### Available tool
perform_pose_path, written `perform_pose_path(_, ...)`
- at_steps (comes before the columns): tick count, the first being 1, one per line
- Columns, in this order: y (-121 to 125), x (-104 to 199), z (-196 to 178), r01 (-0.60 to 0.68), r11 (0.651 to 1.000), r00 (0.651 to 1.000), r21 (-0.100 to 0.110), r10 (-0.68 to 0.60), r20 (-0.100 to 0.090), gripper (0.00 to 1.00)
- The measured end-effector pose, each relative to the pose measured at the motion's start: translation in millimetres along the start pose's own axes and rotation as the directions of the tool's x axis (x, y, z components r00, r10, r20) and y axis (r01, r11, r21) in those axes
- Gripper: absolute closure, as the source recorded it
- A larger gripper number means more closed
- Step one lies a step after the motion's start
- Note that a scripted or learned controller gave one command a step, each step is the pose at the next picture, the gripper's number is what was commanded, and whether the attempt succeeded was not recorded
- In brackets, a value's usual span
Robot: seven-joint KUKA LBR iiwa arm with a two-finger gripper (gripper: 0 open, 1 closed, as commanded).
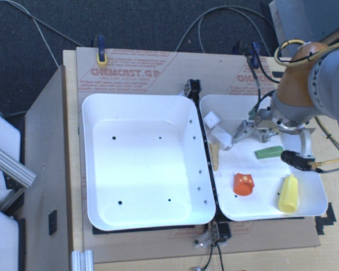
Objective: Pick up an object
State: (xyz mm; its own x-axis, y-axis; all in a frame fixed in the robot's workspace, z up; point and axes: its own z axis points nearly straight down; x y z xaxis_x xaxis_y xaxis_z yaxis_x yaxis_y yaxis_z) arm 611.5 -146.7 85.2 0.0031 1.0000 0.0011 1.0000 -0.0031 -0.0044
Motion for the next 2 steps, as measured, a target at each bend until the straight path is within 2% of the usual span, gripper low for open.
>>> perform_pose_path(1,-73.5,42.8,1.1,0.002,1.000,1.000,0.004,-0.002,-0.003,0.00)
perform_pose_path(2,-18.8,55.4,-0.2,0.006,1.000,1.000,-0.009,-0.006,0.004,0.00)
